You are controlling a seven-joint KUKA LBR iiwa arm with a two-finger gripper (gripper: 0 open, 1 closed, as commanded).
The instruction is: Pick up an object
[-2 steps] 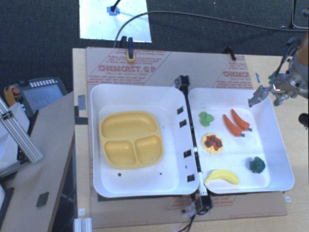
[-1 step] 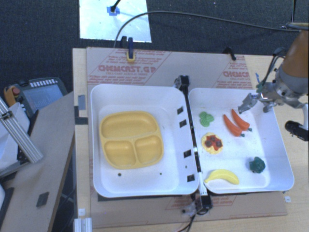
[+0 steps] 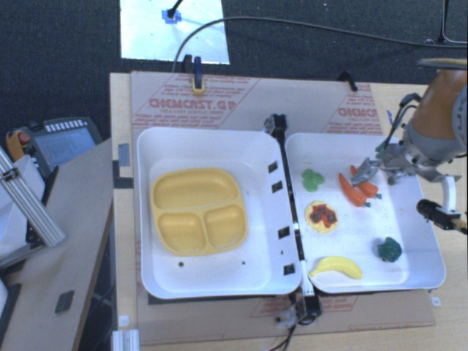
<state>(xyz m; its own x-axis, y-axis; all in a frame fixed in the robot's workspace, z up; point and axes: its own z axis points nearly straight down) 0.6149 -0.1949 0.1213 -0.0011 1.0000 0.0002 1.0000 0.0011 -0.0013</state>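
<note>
The right bin (image 3: 431, 258) holds several toy foods. An orange-red carrot-like piece (image 3: 354, 189) lies near the bin's middle back. A small green piece (image 3: 313, 179) sits to its left. Below them lie a round yellow piece with red topping (image 3: 322, 216), a yellow banana (image 3: 337, 268) at the front, and a dark green broccoli-like piece (image 3: 390, 249) at the front right. My gripper (image 3: 368, 171) hangs low just above and right of the orange-red piece, partly covering its upper end. I cannot see anything held.
The left bin (image 3: 157, 148) holds a yellow divided plate (image 3: 197, 210). A black clamp strip (image 3: 287, 196) runs between the two bins. The grey and orange arm (image 3: 439, 123) reaches over the right bin's far right corner. A pendant (image 3: 66, 143) lies off the bench at left.
</note>
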